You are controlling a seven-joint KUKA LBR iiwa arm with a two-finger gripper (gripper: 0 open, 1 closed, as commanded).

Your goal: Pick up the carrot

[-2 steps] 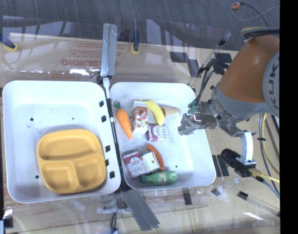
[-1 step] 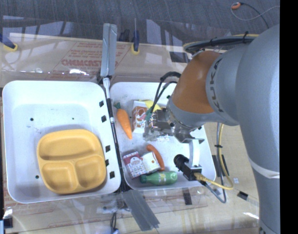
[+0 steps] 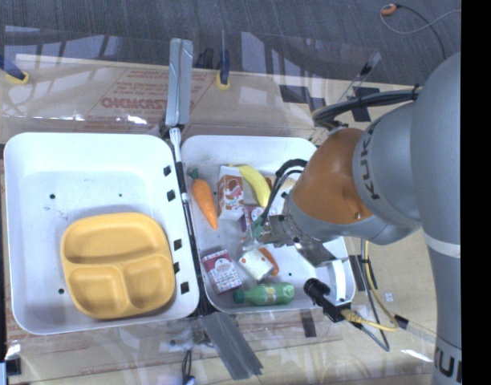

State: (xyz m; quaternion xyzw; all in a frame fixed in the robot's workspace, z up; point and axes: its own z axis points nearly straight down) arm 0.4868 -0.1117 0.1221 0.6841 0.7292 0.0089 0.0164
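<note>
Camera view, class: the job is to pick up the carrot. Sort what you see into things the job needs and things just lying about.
Needed for the job:
carrot, at the left side of the right bin
gripper

Just lying about:
banana
green bottle
red packet
snack pouch
yellow tray in the left bin

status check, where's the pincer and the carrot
Pincer low in right bin, right of carrot. Carrot free by left wall. Snack packet between them.
</note>
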